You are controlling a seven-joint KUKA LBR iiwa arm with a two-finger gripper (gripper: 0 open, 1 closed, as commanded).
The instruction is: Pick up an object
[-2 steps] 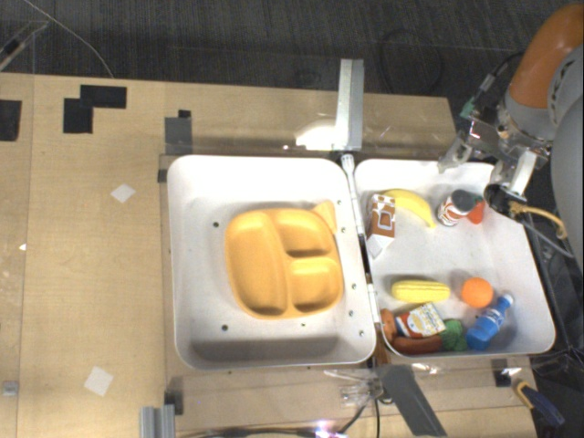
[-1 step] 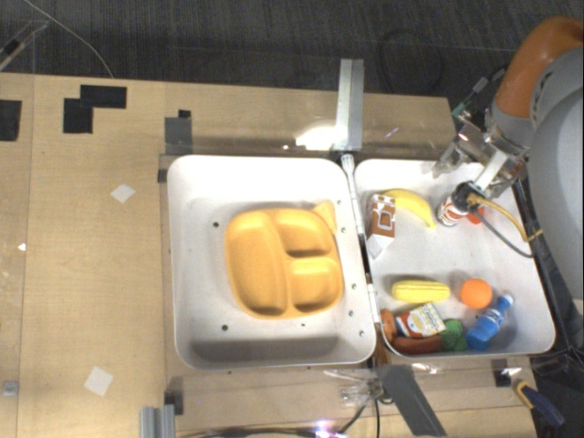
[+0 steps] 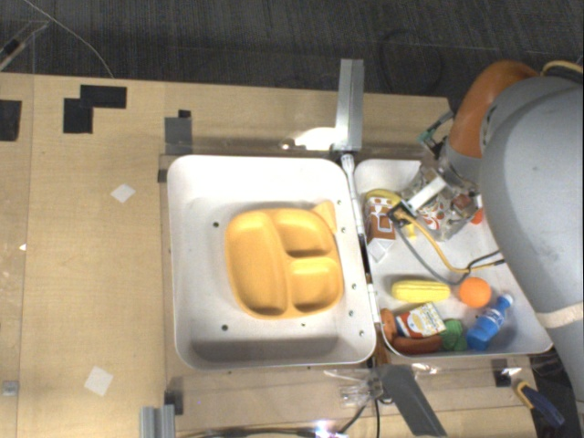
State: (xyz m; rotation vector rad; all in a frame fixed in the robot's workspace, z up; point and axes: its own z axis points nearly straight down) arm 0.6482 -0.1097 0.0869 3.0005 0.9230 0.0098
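**Arm low over the right bin, grasp unconfirmed**

Setup: two white bins side by side on the bench. Left bin (image 3: pixel 196 245) carries one item, a yellow divided tray (image 3: pixel 278 261) lying flat near the middle, with an orange-yellow edge showing at its upper right. Right bin (image 3: pixel 388 176) holds the clutter, so the pick target most likely lies there.

Arm (image 3: pixel 534 199) enters from the right and covers much of the right bin's far side. Orange band sits above the wrist. Gripper (image 3: pixel 422 201) is down in the upper part of the right bin, next to a small brown packet (image 3: pixel 379 219). Whether the fingers are spread or pressed together: cannot tell, since the wrist and cabling blur that area. Nothing is visibly pinched between them.

Loose contents toward the near end of the right bin: a yellow corn-like piece (image 3: pixel 422 290), an orange ball (image 3: pixel 474 292) just beside it, a blue bottle (image 3: pixel 489 323) lying tilted, a red-and-white packet (image 3: pixel 422 321) and a green piece (image 3: pixel 453 338) touching it. A yellow cable (image 3: pixel 429 254) trails from the wrist across the bin.

Judgement: the low, angled wrist suggests a grasp attempt on something near the brown packet. Crowding there could spoil the closure. No pickup counted yet.
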